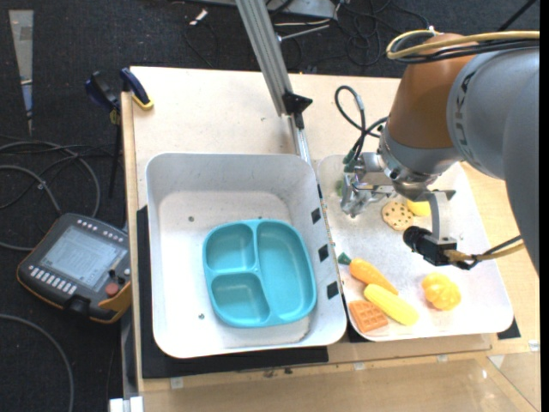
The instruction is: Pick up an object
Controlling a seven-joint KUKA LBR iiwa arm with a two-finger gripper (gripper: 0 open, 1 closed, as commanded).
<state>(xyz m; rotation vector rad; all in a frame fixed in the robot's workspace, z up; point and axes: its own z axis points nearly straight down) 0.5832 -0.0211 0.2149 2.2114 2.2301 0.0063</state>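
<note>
**Arm low over the right bin, nothing lifted yet**

The grey arm with the orange band (446,101) reached in from the right and covered the upper part of the shallow white right bin (497,312). The shallow white left bin (171,178) held a turquoise plastic plate with three compartments (257,273), and nothing lay on that plate.

The metal two-finger gripper (352,204) hung near the upper left corner of the right bin. Whether it was released or clenched I could not tell, and no object was visible inside it.

The things to pick lay in the right bin: a long yellow toy corn cob (392,305), touching an orange toy carrot (372,274), an orange waffle square (370,317) just beside them, a yellow lumpy toy fruit (441,291) further right, and a round tan cracker with holes (395,215) just beside the gripper.

By my judgement the task was at its beginning: the approach was made, but the grasp and the lift remained.
</note>
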